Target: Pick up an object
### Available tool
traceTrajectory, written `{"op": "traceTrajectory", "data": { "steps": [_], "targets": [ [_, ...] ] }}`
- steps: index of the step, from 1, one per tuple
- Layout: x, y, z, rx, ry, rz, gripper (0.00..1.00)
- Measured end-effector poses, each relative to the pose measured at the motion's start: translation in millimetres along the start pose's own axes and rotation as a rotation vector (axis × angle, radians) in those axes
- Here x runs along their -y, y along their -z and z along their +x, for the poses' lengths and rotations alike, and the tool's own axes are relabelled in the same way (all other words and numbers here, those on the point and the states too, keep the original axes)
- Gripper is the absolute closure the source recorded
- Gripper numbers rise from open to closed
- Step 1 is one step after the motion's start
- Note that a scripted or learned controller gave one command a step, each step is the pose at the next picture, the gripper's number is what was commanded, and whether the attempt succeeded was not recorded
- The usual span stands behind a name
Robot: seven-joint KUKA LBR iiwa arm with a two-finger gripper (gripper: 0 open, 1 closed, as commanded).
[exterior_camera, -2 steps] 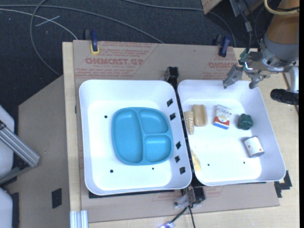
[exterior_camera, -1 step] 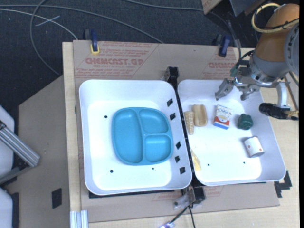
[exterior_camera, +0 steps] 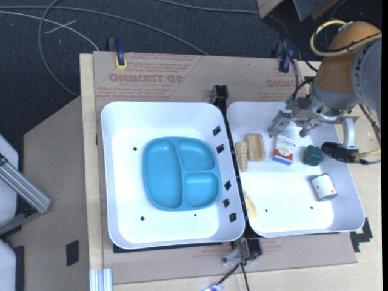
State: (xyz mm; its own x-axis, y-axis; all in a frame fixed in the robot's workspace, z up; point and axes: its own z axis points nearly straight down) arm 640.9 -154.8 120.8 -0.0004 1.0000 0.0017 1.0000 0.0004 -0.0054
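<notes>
Nearest you, a metal clamp [exterior_camera: 241, 253] sits at the front edge of the tabletop [exterior_camera: 97, 162], where the two white bins meet. Left bin [exterior_camera: 115, 138]: one blue divided plate [exterior_camera: 180, 173], lying flat, roughly centred. Right bin [exterior_camera: 345, 214]: all the loose things are here. Yellow scrap [exterior_camera: 250, 208] lies near the front, by the left wall. White cylinder [exterior_camera: 324, 187] lies on its side toward the right.

Further back you get a row. From the left wall: ridged yellow piece [exterior_camera: 242, 156], tan block [exterior_camera: 255, 147] just beside it, white carton [exterior_camera: 283, 150] with red and blue print, dark green lump [exterior_camera: 313, 155]. Carton and lump are apart.

You see the claw [exterior_camera: 293, 125] over the back of the right bin, just behind the white carton. Its fingers [exterior_camera: 277, 125] are spread with nothing between them. Can't tell whether the claw touches the carton. Grey arm [exterior_camera: 370, 77] with an orange band comes in from the right.
</notes>
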Motion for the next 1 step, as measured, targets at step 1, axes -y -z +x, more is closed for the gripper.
{"op": "traceTrajectory", "data": {
  "steps": [1],
  "targets": [
    [-1.7, 14.5, 0.0, 0.001, 0.0, -0.007, 1.0]
  ]
}}
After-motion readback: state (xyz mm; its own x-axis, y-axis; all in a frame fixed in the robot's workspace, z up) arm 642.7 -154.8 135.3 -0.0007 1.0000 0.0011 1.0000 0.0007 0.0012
